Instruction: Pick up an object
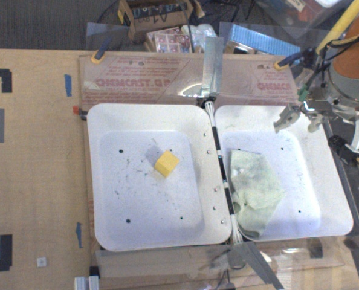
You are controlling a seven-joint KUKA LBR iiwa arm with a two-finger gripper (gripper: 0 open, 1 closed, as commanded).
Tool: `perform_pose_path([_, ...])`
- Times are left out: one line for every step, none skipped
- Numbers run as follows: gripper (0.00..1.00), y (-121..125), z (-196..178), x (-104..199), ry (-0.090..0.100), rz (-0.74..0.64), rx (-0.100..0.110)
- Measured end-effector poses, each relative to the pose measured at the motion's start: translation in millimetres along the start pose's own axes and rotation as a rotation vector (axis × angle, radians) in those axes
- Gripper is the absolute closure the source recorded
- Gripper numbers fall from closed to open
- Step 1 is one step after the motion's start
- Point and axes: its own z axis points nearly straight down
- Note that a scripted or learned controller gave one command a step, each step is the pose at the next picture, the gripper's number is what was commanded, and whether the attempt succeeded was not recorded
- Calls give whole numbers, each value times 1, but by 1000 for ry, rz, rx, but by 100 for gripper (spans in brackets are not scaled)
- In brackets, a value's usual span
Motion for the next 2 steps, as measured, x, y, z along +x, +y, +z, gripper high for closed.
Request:
perform_pose_path([0, -52, -39, 107, 0, -245, 0])
perform_pose_path([0, -93, 55, 195, 0, -253, -1])
